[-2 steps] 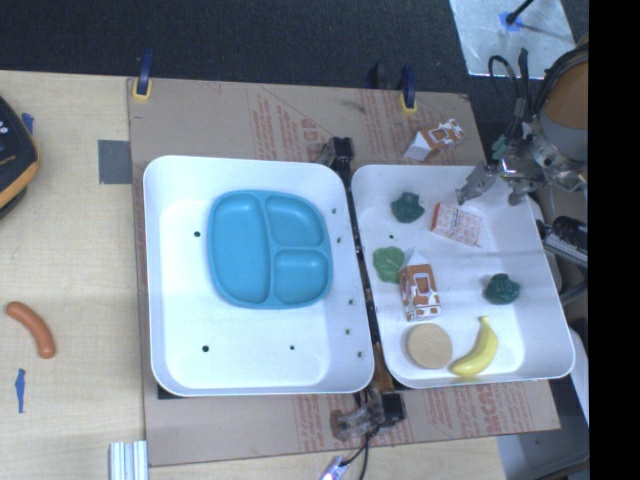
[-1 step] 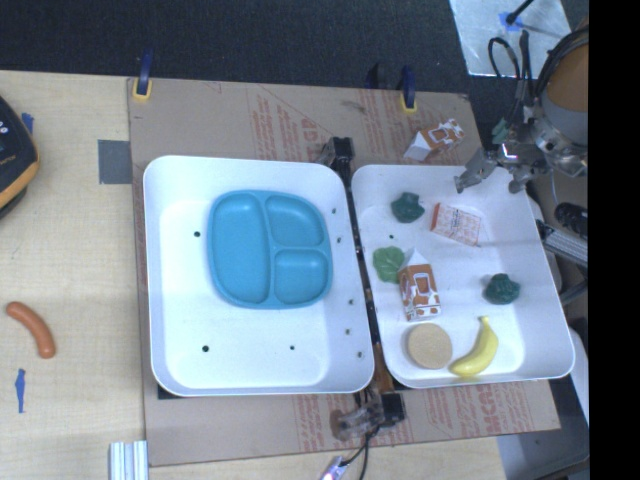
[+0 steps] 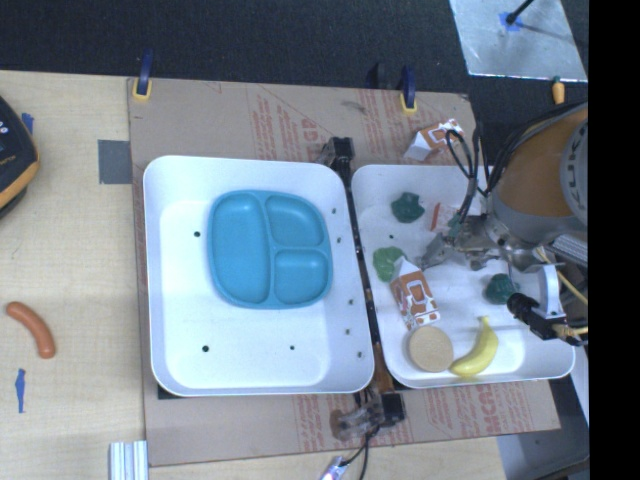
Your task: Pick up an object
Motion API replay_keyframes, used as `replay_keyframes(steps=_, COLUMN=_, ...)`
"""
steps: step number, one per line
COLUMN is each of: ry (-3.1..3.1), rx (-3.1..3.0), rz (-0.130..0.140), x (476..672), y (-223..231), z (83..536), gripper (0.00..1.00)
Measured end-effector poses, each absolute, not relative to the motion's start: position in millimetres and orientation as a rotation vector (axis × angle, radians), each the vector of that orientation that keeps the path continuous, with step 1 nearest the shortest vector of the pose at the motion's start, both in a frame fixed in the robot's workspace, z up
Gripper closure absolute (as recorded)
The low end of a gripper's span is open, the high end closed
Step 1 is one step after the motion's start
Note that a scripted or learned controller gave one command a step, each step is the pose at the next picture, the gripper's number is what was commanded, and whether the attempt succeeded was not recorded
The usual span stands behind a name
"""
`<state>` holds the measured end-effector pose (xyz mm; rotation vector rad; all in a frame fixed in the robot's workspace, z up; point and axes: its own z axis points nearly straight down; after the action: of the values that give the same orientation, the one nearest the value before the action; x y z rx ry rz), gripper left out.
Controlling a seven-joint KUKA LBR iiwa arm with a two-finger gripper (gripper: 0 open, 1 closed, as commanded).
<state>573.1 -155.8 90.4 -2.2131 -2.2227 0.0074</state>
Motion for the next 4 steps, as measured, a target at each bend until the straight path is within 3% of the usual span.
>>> replay_keyframes(steps=1, ry=-2.211, rx=-2.211, rz=0.021, x=638.0, y=-129.2, z=90.8, gripper=0.0)
replay_keyframes(steps=2, ry=-2.223, rx=-2.217, rz=0.002, x=656.4, y=-151.0, z=92.4, gripper=0.0)
replay_keyframes(steps=4, ry=-2.224, rx=-2.219, rz=0.001, x=656.5, y=-159.7, z=92.4, gripper=0.0)
